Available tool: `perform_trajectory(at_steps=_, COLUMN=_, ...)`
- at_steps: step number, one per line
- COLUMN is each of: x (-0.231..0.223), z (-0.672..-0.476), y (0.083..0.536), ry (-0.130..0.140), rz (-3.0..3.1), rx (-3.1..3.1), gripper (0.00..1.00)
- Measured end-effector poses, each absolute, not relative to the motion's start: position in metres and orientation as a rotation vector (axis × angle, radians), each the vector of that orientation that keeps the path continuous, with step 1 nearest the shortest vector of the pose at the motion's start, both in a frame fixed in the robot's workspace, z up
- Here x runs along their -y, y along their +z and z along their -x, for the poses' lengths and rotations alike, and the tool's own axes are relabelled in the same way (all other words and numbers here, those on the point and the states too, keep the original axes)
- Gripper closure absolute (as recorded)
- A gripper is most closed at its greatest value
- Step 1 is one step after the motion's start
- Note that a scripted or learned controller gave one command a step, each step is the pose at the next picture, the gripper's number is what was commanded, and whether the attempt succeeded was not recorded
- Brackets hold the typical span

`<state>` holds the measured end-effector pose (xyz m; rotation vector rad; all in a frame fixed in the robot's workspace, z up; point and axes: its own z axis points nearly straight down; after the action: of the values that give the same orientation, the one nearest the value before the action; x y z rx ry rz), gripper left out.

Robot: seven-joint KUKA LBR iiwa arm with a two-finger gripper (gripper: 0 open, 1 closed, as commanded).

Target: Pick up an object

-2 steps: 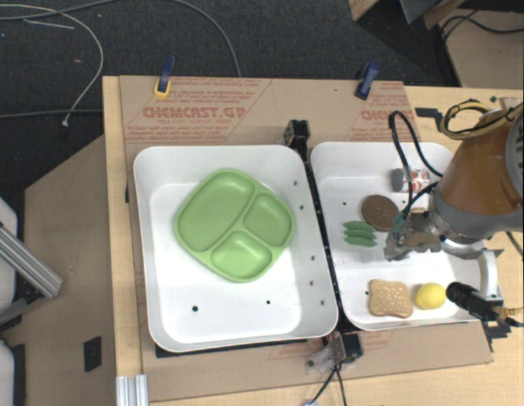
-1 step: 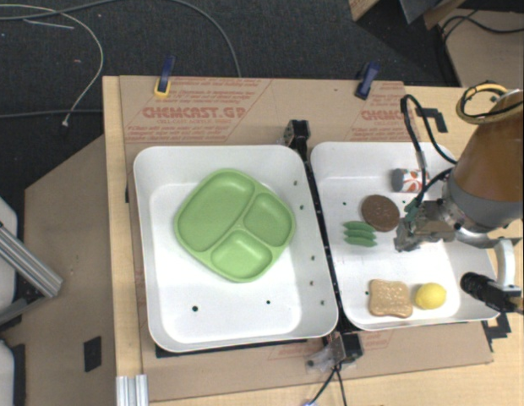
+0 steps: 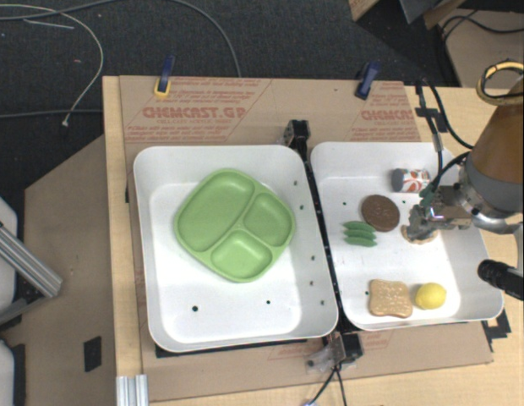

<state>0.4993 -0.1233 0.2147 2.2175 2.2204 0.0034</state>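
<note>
My gripper hangs low over the right bin, just right of a round brown cookie. A small pale thing lies under its tip, mostly hidden. Left of the cookie lies a green bean pod. A small grey and red can rests toward the bin's back. Along the front edge sit a tan cracker and a yellow lemon.
The left bin holds a green three-compartment plate. A black clamp sits at the back between the bins. The arm's orange band rises at the right, over the right bin's far side.
</note>
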Motion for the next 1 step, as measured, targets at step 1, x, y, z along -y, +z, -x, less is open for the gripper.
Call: perform_trajectory(at_steps=1, x=0.1233, z=-0.5001, y=0.2663, ry=0.002, rz=-2.218, rx=-2.221, gripper=1.0)
